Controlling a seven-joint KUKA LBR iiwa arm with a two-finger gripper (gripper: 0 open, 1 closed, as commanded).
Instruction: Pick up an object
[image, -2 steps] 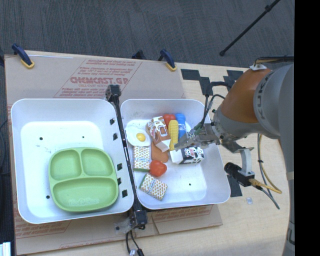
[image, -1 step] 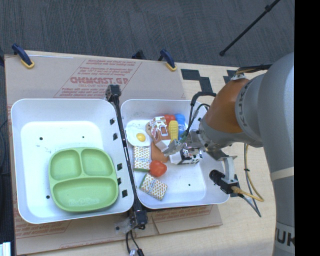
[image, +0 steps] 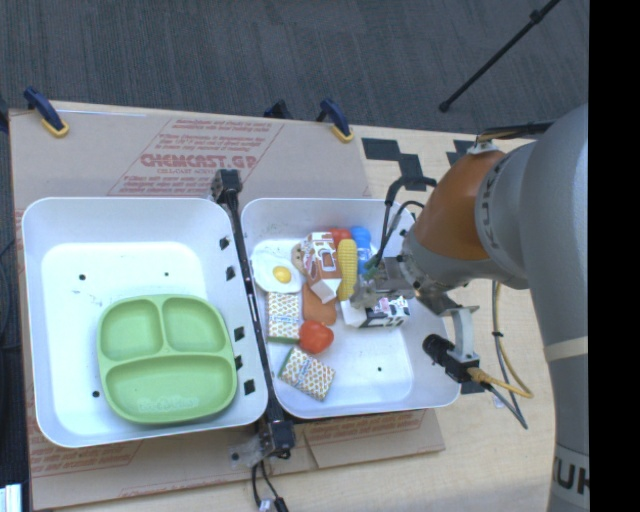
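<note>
You have the arm (image: 500, 220) bulking in from the right, its grey body and orange band hanging over the right side of the worktop (image: 420, 160). Two white bins sit side by side: the left bin (image: 50, 260) carries a green divided plate (image: 166, 358), and the right bin (image: 420, 385) holds the clutter you can choose from.

The jaws (image: 380, 300) sit low in the right bin, just right of the pile; from this angle you cannot tell whether they are spread or pressed together, nor whether anything is between them. A small white and black piece (image: 386, 312) lies right at the tip, possibly part of the tool.

Nearest the tip is a yellow corn cob (image: 347, 262), lying lengthwise, with a small printed carton (image: 320, 255) touching its left side. Further left you have a fried egg (image: 273, 270), a wafer-like block (image: 284, 314), a red tomato (image: 316, 338) and a patterned packet (image: 307, 373) lying apart near the front.

These look like light plastic play food: stiff, smooth and likely slippery. If you go for the corn cob, take it across its narrow width at the middle, since its rounded sides could squirt out. The packet stands freest, but lies flat and offers little to pinch.
</note>
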